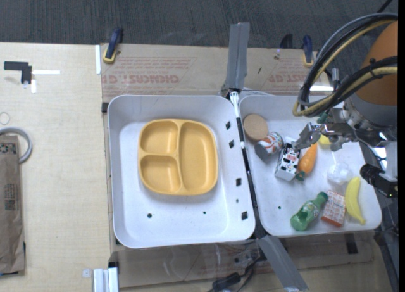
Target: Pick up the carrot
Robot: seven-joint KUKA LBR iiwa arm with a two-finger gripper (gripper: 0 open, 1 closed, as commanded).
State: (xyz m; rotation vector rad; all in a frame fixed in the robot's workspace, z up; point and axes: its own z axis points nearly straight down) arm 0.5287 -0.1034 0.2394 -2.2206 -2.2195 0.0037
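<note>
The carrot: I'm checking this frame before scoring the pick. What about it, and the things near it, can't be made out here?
- Gripper: it sits at the carrot top, but arm and cables hide the fingers; a grasp is unclear.
- Carrot top: covered by the gripper.
- Small carton: its print is too small to read.
- Pale item beside the banana: washed out against the right bin, shape unclear.

Bright, even overhead light; soft shadows, slight blur.

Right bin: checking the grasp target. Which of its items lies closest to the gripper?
The carrot, the orange piece just below the gripper. The banana and green bottle lie farther down the right bin.
</note>
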